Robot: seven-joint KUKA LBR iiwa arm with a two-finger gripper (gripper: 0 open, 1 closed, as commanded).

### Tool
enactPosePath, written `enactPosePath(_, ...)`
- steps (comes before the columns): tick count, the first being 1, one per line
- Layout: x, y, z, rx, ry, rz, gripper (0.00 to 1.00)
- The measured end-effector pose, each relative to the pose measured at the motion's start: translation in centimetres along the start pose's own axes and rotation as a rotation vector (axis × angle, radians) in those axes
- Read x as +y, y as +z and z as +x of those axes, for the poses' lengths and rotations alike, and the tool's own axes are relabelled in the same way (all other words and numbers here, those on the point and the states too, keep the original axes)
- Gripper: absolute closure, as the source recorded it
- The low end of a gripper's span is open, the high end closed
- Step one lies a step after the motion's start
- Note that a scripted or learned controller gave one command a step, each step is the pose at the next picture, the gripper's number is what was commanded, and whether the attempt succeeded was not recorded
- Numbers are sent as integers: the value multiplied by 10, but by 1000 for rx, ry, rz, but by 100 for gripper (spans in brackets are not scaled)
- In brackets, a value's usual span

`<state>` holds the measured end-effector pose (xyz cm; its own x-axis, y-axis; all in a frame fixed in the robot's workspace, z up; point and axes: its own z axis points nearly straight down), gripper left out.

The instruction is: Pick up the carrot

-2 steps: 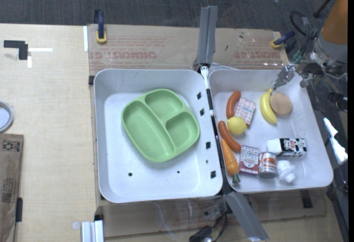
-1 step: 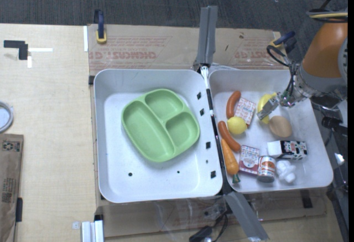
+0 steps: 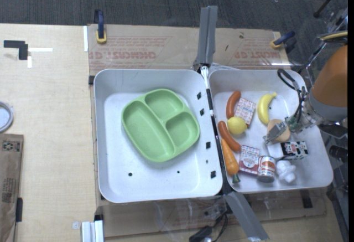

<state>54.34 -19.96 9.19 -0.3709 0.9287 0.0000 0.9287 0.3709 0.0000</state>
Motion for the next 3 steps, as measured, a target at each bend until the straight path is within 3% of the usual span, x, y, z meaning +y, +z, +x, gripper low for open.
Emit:
enactPosePath(1, 1, -9, 0, -1, 3, -2, 100)
enactPosePath(2, 11, -77, 32, -1, 359, 0, 100)
enactPosePath(3, -27, -10, 50, 0, 365, 1, 100)
